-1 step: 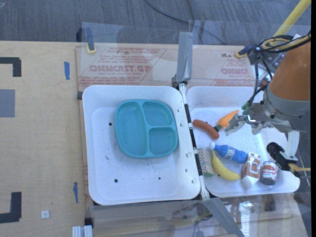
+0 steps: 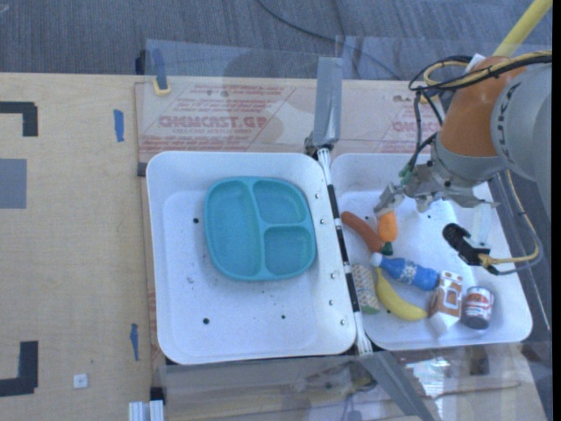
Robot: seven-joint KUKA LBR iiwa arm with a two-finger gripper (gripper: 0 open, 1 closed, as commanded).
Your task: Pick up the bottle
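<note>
Bottle (image 2: 408, 273) lies on its side in the right bin (image 2: 517, 323), touching the banana (image 2: 396, 298), just below the carrot (image 2: 363, 230). Gripper (image 2: 410, 193) hovers above-right, holding nothing; open or closed, can't tell. Suggest approaching across the bottle's body, clear of the banana.

Fixed overhead camera, slanted down, both bins (image 2: 175, 235) framed.
</note>
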